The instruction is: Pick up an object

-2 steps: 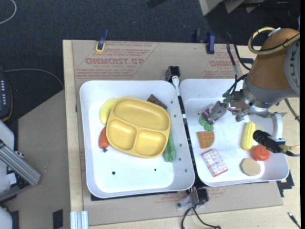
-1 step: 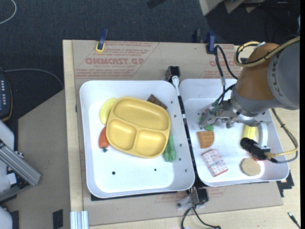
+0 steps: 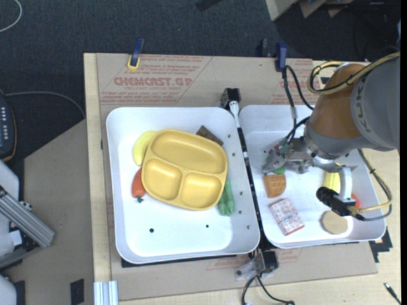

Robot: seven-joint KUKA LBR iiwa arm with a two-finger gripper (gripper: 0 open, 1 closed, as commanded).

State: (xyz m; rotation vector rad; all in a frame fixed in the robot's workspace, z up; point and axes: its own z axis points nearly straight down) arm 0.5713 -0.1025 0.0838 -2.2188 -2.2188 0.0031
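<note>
Gripper [image 3: 277, 162] is seen low in the right bin [image 3: 305, 237], just above an orange block [image 3: 275, 184]; its grasp cannot be told.

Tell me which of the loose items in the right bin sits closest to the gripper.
The orange block, directly below the gripper. The red-patterned packet lies farther toward the front, and the tan round piece is off near the front right corner.

Glossy yellow plastic tray [image 3: 183, 169]; smooth white plastic bins [image 3: 178, 243]; matt brown board [image 3: 159, 78] beneath; gripper [image 3: 278, 161] looks like dull grey metal.
</note>
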